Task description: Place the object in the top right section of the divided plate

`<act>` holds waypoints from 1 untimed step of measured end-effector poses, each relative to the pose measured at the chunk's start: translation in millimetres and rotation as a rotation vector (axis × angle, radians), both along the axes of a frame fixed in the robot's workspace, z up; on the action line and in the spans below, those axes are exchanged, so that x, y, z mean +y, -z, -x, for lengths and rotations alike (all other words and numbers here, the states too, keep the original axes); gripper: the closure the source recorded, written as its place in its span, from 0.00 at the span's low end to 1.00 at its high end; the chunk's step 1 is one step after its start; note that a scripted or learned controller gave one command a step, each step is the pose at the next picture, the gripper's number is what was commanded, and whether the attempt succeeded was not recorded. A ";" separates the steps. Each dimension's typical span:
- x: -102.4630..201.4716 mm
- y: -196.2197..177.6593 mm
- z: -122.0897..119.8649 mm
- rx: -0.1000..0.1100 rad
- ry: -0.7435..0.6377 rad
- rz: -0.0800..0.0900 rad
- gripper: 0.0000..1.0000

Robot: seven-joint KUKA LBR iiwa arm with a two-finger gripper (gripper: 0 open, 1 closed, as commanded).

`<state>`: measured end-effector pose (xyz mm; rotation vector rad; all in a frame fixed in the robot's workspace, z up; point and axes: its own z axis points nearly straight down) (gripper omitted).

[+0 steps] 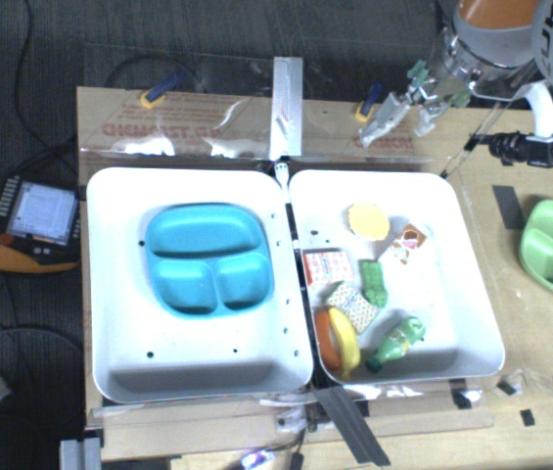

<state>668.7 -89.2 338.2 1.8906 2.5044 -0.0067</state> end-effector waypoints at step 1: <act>-0.1 0.2 0.1 0.000 0.000 0.000 0.00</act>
